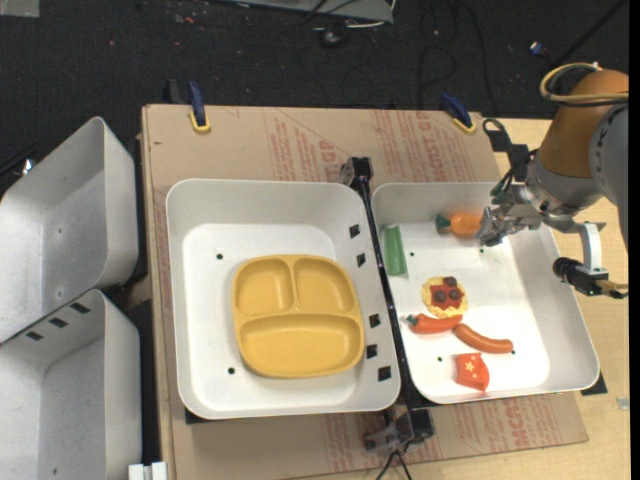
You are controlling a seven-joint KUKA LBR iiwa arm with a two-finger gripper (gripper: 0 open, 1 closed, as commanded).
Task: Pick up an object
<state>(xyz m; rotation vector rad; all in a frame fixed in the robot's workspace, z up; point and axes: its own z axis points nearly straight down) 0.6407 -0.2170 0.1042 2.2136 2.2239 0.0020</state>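
Divided tray [298,316] in left bin [190,268], toy foods in right bin [560,353], gripper [492,230] beside carrot [463,224]

Both bins [190,218] are seen as white. The sectioned tray [297,315] is yellow. In the right bin: green strip [393,250], orange carrot [463,224] with green tip, red chilli [433,323], red-brown sausage [484,341], red strawberry [472,371], yellow pizza [444,295] dotted red. The worktop [280,138] is tan, printed red.
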